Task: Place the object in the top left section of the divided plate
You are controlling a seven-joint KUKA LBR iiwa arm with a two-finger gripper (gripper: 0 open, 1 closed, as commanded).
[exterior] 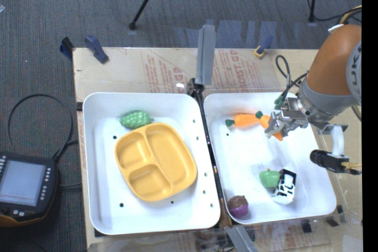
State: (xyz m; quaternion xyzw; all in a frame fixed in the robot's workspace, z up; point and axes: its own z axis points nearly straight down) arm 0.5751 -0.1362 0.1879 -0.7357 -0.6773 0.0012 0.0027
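The yellow divided plate [155,160] lies in the left bin [94,127], with its three sections bare. In the right bin [322,186] an orange toy carrot [245,121] with a green end lies near the back left. My gripper [276,127] hangs right at the carrot's right end, low over the bin floor. A bit of orange [277,136] shows just under the gripper. Whether it touches the carrot I cannot tell.
A bumpy green toy [134,119] lies in the left bin just behind the plate. At the right bin's front are a green fruit [269,177], a black-and-white carton [286,187] and a purple toy [238,205]. A grey post [205,59] stands behind the bins.
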